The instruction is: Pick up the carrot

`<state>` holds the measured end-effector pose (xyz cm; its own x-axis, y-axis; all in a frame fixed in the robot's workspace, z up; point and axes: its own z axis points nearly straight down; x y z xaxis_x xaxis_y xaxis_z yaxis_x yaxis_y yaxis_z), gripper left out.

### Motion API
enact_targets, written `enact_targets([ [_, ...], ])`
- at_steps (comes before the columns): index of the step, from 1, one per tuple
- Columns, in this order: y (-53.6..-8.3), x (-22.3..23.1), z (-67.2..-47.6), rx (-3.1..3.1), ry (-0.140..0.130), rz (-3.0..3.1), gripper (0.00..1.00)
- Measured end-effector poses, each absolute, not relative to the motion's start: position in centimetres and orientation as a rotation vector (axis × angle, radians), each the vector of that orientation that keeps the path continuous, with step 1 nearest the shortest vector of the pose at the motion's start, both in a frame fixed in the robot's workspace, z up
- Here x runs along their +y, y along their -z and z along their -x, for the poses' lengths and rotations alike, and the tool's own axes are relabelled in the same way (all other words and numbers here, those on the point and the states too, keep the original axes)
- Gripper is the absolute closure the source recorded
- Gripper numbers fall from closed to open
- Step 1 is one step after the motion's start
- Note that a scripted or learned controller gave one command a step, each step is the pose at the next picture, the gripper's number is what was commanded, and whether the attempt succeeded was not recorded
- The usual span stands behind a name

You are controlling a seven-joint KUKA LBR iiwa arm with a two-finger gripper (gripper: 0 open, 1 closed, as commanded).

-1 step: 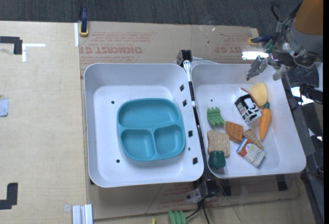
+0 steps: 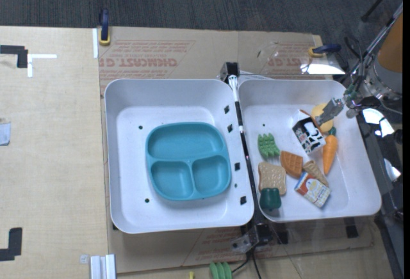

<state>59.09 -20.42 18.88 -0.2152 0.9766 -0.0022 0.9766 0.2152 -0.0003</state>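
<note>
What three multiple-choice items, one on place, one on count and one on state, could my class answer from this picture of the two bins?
1. Where does the carrot lie?
A. the right bin
B. the left bin
C. on the cardboard

2. How many compartments has the blue tray?
A. two
B. three
C. five

3. What does the left bin hold?
A. the toy foods
B. the blue tray
C. the gripper

Key: 1 A, the carrot lies in the right bin by the milk carton. 2 B, ridges split the tray in three. 3 B, the tray sits inside it.
</note>
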Motion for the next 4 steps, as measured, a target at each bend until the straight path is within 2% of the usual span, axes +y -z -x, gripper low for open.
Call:
enact_targets([
  [1,-10.4,-21.9,-56.8,2.620,-0.001,-1.726,0.00],
  [2,-11.4,-22.1,-57.0,2.610,-0.002,-1.731,1.00],
  [3,-11.4,-22.0,-57.0,2.610,-0.002,-1.731,0.00],
  [4,-9.2,-20.1,-49.8,2.627,-0.001,-1.719,0.00],
])
